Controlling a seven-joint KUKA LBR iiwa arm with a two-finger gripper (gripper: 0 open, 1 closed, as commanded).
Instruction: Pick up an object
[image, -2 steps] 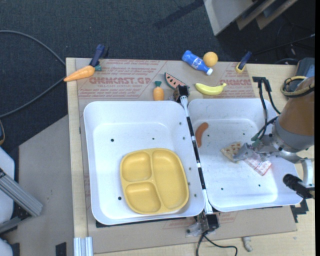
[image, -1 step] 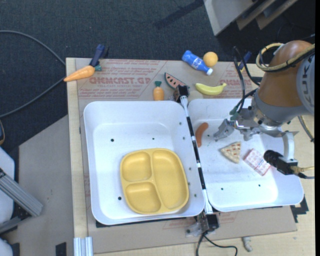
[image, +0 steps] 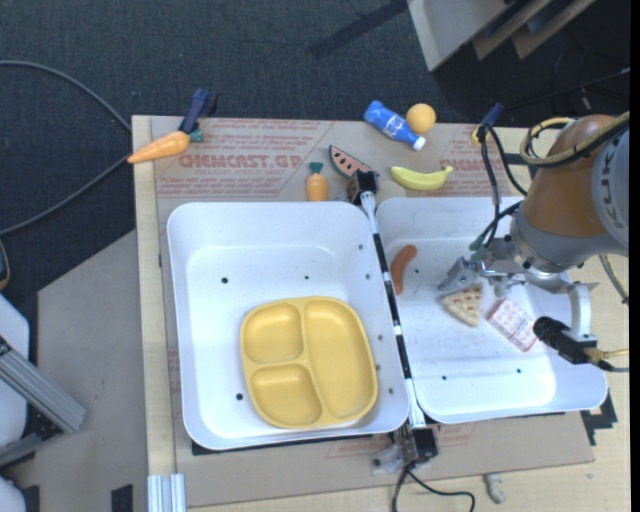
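One pizza slice just below hand, right bin.

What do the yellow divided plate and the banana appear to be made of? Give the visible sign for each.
Yellow divided plate: likely moulded plastic, matte to slightly glossy, with uniform colour and soft rounded compartment walls.
Banana: probably a plastic toy, with smooth, even yellow skin and a faint sheen; real fruit cannot be ruled out.

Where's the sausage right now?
The sausage lies in the right bin, at its left wall, left of the pizza slice and the pincer.
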